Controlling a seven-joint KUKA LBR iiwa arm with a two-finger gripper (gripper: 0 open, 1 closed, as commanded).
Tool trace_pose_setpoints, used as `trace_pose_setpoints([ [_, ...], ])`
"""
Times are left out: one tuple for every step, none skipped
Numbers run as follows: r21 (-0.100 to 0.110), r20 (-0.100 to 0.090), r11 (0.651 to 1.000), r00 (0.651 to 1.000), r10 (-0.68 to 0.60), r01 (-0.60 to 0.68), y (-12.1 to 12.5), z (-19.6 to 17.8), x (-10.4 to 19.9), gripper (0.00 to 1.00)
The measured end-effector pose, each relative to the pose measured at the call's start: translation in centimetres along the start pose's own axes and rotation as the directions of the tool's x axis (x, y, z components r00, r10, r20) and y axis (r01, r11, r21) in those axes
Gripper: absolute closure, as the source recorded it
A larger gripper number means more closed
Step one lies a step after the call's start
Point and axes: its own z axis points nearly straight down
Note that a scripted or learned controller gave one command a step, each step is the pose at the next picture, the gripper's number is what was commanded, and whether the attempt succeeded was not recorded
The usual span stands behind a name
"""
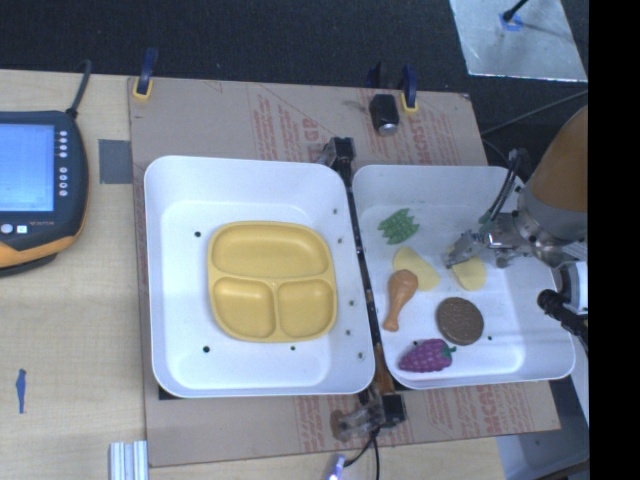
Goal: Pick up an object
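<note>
Toy food lies in the right bin: green piece, drumstick, cookie, grapes. End effector hovers above a yellow piece; its grip state is unclear.

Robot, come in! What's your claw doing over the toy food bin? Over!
Gripper low in right bin, beside yellow piece. Nothing seen between fingers. Cookie, grapes, drumstick lie close by.

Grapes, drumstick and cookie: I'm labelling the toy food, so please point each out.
Grapes (427,355), camera view, middle of the purple bunch.
Drumstick (400,294), camera view, on the meaty upper end.
Cookie (460,320), camera view, centre of the brown disc.
</note>
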Motion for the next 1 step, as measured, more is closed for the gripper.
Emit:
trace_pose_setpoints([
  [-0.001,0.001,1.0,1.0,-0.002,0.002,-6.2,0.05,3.13,0.0],
])
